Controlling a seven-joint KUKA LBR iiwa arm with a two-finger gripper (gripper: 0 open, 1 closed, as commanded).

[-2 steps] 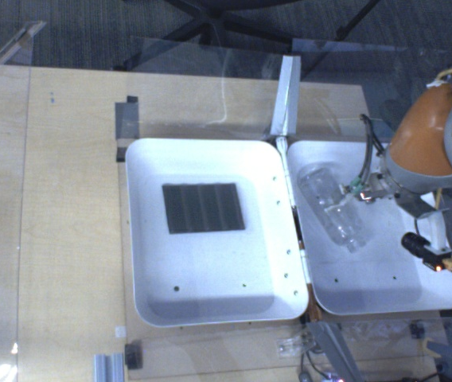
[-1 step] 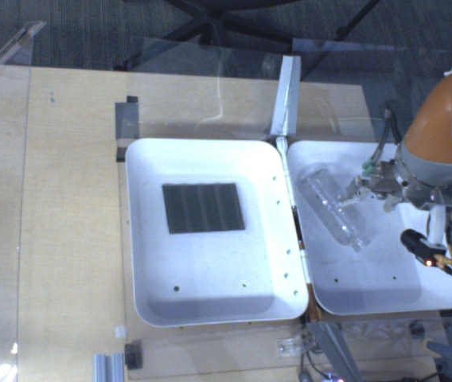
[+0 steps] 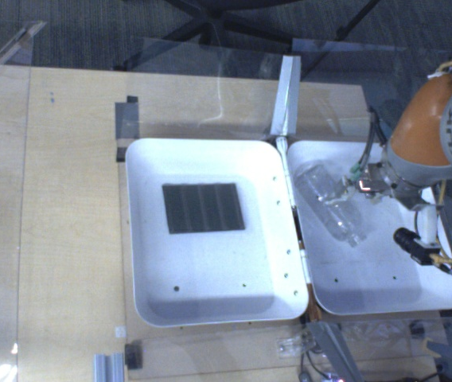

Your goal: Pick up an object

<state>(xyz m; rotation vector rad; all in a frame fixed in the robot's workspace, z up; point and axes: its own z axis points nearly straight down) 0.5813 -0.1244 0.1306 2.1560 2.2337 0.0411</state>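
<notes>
You see two smooth, slightly glossy white plastic bins (image 3: 210,309) on a pale matt wood bench (image 3: 51,213). The bottle (image 3: 331,201) looks like clear glossy plastic; the dark pad (image 3: 203,208) looks matt and ribbed.

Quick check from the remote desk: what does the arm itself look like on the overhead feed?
The arm is grey, with a rounded orange band above the wrist. Thin dark cables run along the wrist toward the end effector, where a small reddish light glows. A black fitting with yellowish wiring sits below it.

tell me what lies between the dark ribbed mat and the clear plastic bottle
In the camera view, bare white floor of the left bin, then the two bins' adjoining rims, separate the dark ribbed rectangular mat from the clear plastic bottle in the right bin.
</notes>
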